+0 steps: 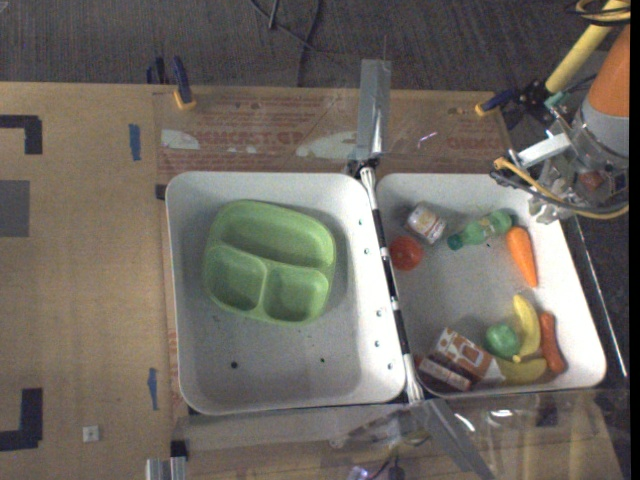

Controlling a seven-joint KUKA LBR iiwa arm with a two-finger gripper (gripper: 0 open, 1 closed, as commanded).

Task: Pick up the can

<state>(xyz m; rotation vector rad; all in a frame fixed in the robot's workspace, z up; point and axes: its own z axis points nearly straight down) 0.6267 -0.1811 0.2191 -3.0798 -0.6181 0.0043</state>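
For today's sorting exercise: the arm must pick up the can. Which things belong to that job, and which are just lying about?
Belongs to the job:
small silver can, lying in the right bin
gripper

Just lying about:
green divided plastic plate
red tomato
green plastic bottle
orange carrot
yellow banana
brown carton

Bench and what I see lying on it

I see a tan wooden bench (80, 268) carrying two shallow white bins side by side: the left bin (190, 368) and the right bin (590, 358), their inner edges touching at a metal divider (372, 108) that runs toward the far side. Blue tape strips (134, 140) and black corner marks (24, 133) sit on the bench's left part, and a clear sheet (260, 133) lies just beyond the bins.
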